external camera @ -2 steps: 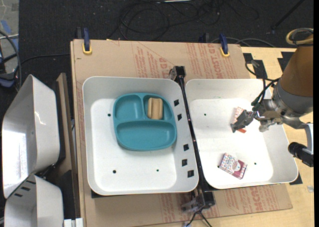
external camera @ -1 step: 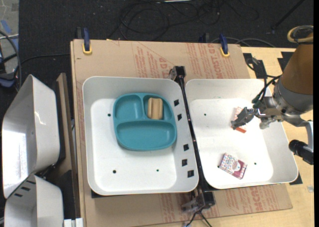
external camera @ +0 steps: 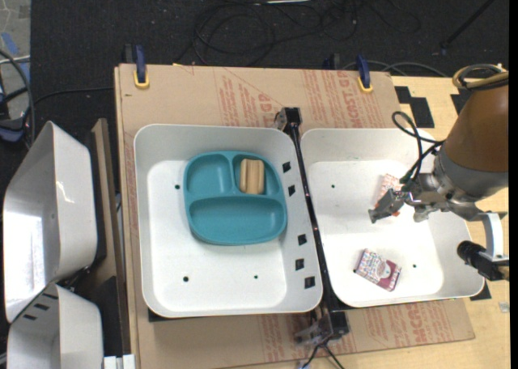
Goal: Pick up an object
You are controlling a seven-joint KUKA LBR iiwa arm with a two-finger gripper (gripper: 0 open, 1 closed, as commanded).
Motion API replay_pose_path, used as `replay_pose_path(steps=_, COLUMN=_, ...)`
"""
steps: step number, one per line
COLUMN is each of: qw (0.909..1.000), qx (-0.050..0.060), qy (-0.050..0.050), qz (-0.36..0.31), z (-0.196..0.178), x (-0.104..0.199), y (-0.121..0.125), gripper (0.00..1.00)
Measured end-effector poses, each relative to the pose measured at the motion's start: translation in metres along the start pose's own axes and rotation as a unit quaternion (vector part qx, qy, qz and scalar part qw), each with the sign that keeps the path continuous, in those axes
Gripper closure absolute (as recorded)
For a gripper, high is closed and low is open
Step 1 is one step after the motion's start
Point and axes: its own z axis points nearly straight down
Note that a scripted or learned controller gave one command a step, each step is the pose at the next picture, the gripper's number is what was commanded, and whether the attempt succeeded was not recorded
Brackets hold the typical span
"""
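Observation:
In the right bin (external camera: 348, 157), a small pink and white packet (external camera: 386, 186) lies near the middle. My gripper (external camera: 386, 207) is low over the bin, right at that packet's near edge, and the arm (external camera: 477, 145) comes in from the right. I cannot tell whether the gripper touches the packet. A second packet (external camera: 377, 269), pink and purple, lies flat near the bin's front, apart from the gripper.
The left bin (external camera: 162, 278) holds a teal divided plate (external camera: 235, 218) with a tan wooden block (external camera: 252, 176) in its upper right compartment. A black divider strip (external camera: 306, 214) runs between the bins. White tubs (external camera: 44, 214) stand off the bench at left.

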Motion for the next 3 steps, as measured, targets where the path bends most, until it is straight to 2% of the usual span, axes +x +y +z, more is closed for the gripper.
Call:
replay_pose_path(steps=2, qw=1.0, qx=0.001, qy=0.001, qz=0.0, z=0.088, x=0.008, y=0.0, gripper=0.0)
replay_pose_path(steps=3, qw=1.0, qx=-0.001, qy=0.0, qz=0.001, z=0.076, x=0.008, y=0.002, gripper=1.0)
